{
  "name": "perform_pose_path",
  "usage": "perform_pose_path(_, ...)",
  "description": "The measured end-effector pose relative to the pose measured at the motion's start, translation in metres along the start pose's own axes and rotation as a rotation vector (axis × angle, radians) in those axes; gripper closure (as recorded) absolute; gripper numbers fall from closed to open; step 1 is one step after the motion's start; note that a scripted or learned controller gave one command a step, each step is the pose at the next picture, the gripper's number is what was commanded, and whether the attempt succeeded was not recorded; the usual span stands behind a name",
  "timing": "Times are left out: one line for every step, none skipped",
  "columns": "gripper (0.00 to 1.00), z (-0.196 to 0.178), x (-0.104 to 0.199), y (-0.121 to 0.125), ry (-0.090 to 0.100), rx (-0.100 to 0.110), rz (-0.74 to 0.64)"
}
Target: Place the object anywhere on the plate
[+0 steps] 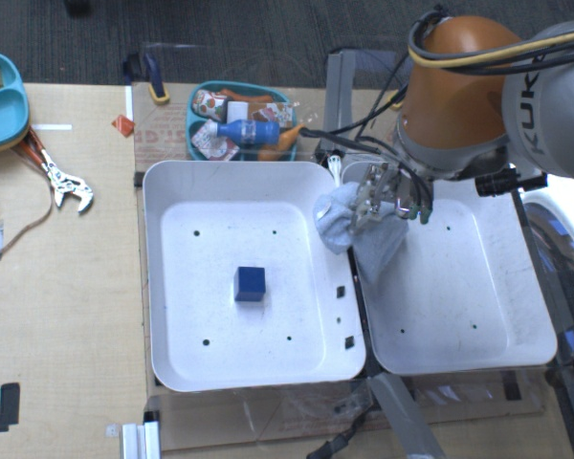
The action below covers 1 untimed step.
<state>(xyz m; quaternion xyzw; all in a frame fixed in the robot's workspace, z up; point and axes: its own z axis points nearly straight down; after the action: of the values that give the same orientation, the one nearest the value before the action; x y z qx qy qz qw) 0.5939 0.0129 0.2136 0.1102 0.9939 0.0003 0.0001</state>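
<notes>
A: What is seen at the right of the frame?

B: The grey arm with its orange band [456,79] is seen reaching in from the upper right. The claw [387,202] is positioned over the seam between the two white bins, near their upper edges.

A: Is anything gripped by the claw?

B: A pale grey cloth [349,226] is seen bunched directly at the claw and draped across the divide between the bins. Whether it is pinched between the fingers cannot be told, and the spread of the fingers is hidden by the claw's body and cables.

A: Where is the object to be placed?

B: A small blue block [251,284] is found lying on the floor of the left bin [172,352], a little below its centre and well apart from the claw. It is not touched by anything.

A: And the other bin?

B: The right bin [459,333] is partly covered at its upper left corner by the cloth.

A: What else is found on the table [57,333]?

B: A teal basket of mixed items [241,122] is set just above the left bin. A wrench [67,187] is seen at the left, and a light blue tray [0,98] is cut off by the upper left edge.
</notes>
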Motion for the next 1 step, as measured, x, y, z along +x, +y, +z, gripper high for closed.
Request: perform_pose_path(1.00,-0.0041,0.0386,0.0276,-0.001,-0.001,-0.218)
